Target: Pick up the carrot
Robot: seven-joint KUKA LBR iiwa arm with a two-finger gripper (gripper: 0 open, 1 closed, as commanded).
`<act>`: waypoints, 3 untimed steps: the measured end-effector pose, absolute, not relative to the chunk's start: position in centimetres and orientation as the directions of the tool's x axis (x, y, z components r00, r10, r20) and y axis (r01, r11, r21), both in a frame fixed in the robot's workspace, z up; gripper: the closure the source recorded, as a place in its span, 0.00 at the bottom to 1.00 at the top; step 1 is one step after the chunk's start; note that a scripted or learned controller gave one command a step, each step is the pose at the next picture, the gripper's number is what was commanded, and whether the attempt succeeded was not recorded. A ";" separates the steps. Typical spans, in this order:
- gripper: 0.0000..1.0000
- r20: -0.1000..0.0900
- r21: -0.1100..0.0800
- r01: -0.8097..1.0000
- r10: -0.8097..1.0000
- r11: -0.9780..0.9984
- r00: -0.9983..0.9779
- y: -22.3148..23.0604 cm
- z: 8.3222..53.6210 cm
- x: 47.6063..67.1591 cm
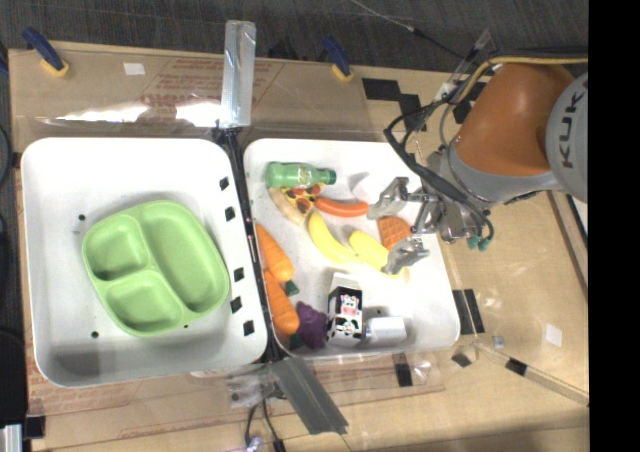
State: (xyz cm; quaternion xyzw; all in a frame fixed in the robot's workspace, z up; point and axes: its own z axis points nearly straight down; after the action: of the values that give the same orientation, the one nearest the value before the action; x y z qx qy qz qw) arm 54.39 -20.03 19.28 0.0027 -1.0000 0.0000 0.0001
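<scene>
Two shallow white bins sit side by side on my surface (520, 270); the left bin (50, 240) carries a glossy green divided plate (155, 265), moulded plastic with three wells. The right bin (435, 290) holds the clutter. The arm (510, 135), smooth grey with an orange band, reaches in over that bin's right edge. My claw (402, 225) hangs with its metal fingers spread wide, an orange-red piece (394, 231) showing in the gap, though I can't say it is gripped.

The carrot (277, 280), long, tapered and matte orange, lies along the right bin's left wall, running toward the near-left corner, well apart from the claw. That is my worry: the claw hovers by a curved yellow banana (343, 240) and a smooth red sausage shape (340, 207), so closing here would likely take the wrong item. The carrot hugging the wall leaves little room for a finger, and a purple lump (311, 324) touches its tip. A green bottle (297, 175) lies near the far edge.
</scene>
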 end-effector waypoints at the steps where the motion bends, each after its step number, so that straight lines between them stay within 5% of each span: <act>1: 0.00 -0.002 0.000 0.481 0.481 0.877 -0.877 -21.0 22.6 57.0; 2: 0.00 -0.008 -0.001 0.238 0.238 0.971 -0.971 -20.9 37.2 57.7; 3: 0.00 -0.003 -0.001 0.073 0.073 0.997 -0.997 -20.0 38.3 63.3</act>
State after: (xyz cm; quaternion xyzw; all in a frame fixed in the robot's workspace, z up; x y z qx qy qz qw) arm 63.34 -19.97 38.35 -0.0364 -0.9993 0.0004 -0.0015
